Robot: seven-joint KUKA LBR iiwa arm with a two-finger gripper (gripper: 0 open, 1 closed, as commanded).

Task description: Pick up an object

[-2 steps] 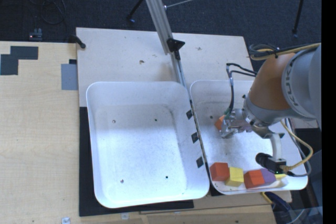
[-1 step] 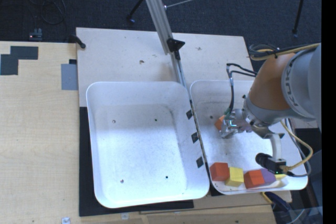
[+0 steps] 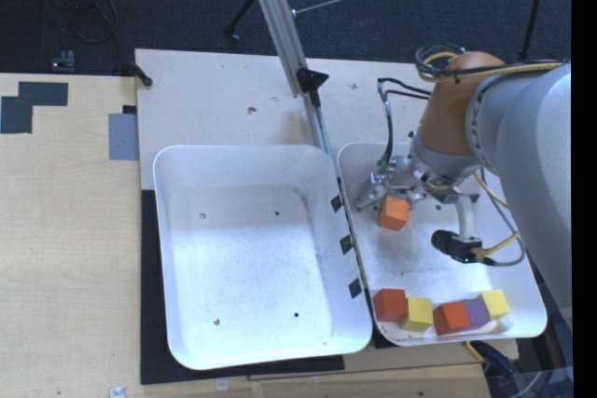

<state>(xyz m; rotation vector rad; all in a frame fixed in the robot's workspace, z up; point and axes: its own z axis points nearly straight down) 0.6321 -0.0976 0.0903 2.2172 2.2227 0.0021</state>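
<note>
An orange cube [image 3: 394, 213] hangs tilted in the right bin [image 3: 522, 323], near its left wall and towards the back. My gripper [image 3: 391, 199] comes down on it from the grey arm with the orange band, and the cube sits between the fingertips, so the gripper is shut on it. The wrist hides the cube's top edge.
Several cubes line the right bin's front wall: red-orange [image 3: 390, 304], yellow [image 3: 417, 313], red [image 3: 451, 317], purple [image 3: 477, 310], yellow [image 3: 495, 302]. The left bin [image 3: 173, 200] lies beside it. A slanted aluminium pole [image 3: 284, 33] rises behind the bins.
</note>
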